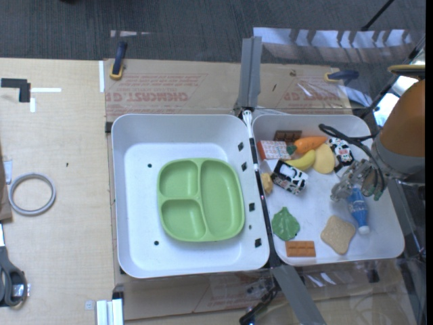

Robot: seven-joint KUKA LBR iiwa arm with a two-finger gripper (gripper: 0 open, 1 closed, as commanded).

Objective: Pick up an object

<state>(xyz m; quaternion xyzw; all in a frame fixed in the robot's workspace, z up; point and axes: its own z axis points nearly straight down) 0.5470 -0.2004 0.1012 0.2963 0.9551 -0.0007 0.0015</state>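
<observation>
Two white bins sit side by side on the surface (pixel 54 127). Left bin (pixel 128 202) holds a green divided plate (pixel 201 199) w/ three compartments, lying flat near the middle. Right bin (pixel 385 242) holds the small stuff.

Arm comes in from the right, orange band (pixel 406 124) above the wrist, w/ the hand (pixel 355 181) down inside the right bin, toward its right side. Can't tell whether the hand is spread or closed; the metal parts blur together there. A blue-and-white bottle (pixel 358 212) lies tilted just below the hand, touching or nearly touching it, but whether it's gripped can't be made out.

Other items in right bin: carrot (pixel 310 143) near the back, brown chocolate bar (pixel 287 136) and a red-white packet (pixel 273 149) beside it, banana (pixel 302 160) just in front of the carrot, pale yellow fruit (pixel 325 160) next to the banana. A black-and-white toy cow (pixel 291 177) stands near the left wall, and another b/w toy (pixel 340 152) sits right of the yellow fruit. Front area: green leaf (pixel 285 223), orange cracker (pixel 300 249), slice of bread (pixel 337 234).

On the surface at far left, a roll of tape (pixel 30 193), well apart from the bins.
</observation>
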